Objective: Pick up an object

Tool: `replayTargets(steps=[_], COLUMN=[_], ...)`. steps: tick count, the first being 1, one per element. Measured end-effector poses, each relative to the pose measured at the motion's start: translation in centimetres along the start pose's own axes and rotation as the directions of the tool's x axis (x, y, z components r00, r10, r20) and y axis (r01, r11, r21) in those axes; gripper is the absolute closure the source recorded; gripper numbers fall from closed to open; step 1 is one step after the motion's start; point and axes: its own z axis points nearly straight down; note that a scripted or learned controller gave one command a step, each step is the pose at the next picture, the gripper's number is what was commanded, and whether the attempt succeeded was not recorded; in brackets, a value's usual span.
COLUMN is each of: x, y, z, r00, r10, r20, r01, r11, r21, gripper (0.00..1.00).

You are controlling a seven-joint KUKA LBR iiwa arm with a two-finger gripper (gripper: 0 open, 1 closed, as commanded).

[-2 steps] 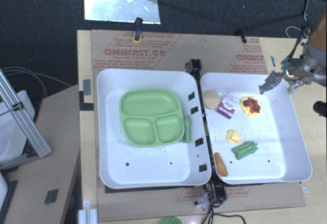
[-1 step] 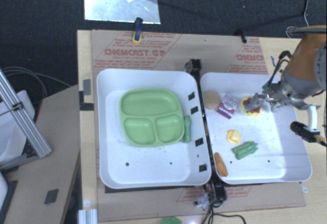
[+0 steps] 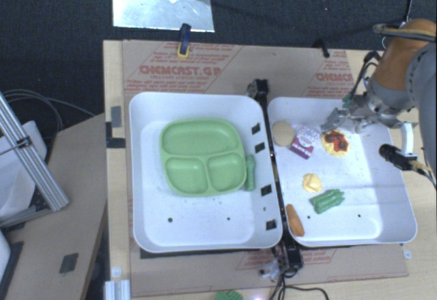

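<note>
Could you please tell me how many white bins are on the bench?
2, side by side. The left bin holds a green tray; the right bin holds the small food items, with the gripper over its far end.

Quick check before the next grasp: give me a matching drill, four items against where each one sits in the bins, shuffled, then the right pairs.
Items:
1. green tray
2. carrot
3. bun
4. green pod

Places:
A. right bin, upper left area
B. left bin, centre
C. right bin, lower middle, just below the yellow piece
D. right bin, lower left edge by the divider

Pairs: 1-B, 2-D, 3-A, 4-C
</note>
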Motion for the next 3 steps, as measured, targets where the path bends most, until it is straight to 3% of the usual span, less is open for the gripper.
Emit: replayTargets(steps=[1, 2, 3], x=[0.0, 6.3, 8.9], y=[-0.1, -4.1, -6.5], z=[-1.2, -2.4, -7.5], r00=[1.0, 1.0, 1.0], r10=[-0.001, -0.001, -0.001], r20=[0.001, -0.004, -0.003], r01=[0.001, 0.001, 0.001], r11=[1.0, 1.0, 1.0], r21=[-0.001, 0.008, 0.005], gripper=[1.0, 1.0, 1.0])
